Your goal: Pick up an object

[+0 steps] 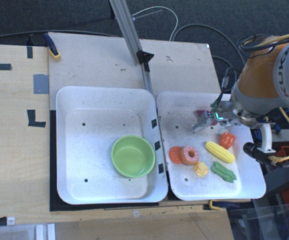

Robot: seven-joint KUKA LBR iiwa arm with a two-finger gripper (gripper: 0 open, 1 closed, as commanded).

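Toy foods lie scattered in the right bin (184,101), all toward its near half: a yellow corn cob (220,152), a red pepper (227,139) touching the cob's far end, a green pod (223,172) just beside the cob on the near side, a pink-iced doughnut (189,155) overlapping an orange slice (175,155), and a small yellow piece (201,169) just below the doughnut. The claw (202,122) hangs over the bare middle of that bin, near the pepper and cob but apart from them; how far it is open I cannot tell, and nothing shows within it. The grey and orange arm (264,81) comes in from the right. A green bowl (133,156) sits upright in the left bin (104,101) on the surface (94,59).
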